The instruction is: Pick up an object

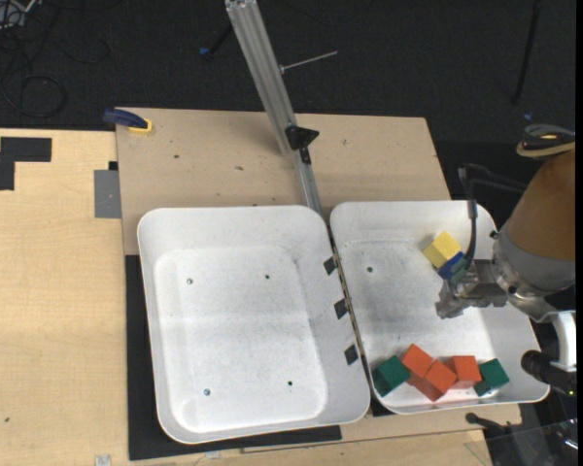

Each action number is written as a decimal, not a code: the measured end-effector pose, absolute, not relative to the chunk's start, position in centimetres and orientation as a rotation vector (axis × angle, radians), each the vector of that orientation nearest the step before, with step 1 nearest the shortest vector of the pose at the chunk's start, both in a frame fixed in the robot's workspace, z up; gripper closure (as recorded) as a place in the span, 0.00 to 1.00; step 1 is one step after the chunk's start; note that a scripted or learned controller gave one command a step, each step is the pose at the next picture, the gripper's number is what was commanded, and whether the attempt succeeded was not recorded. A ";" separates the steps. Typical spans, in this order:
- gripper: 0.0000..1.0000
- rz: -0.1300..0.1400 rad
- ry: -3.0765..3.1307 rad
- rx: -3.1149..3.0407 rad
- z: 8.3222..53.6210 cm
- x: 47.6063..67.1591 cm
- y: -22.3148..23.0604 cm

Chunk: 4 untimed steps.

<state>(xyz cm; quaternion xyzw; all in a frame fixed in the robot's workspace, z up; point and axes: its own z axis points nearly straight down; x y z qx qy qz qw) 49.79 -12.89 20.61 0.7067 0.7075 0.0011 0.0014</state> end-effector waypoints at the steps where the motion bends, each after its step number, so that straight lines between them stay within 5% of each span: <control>1: 1.00 0.002 2.221 2.220 23.7 49.9 -13.0; 4: 1.00 0.001 2.227 2.218 23.5 57.1 0.8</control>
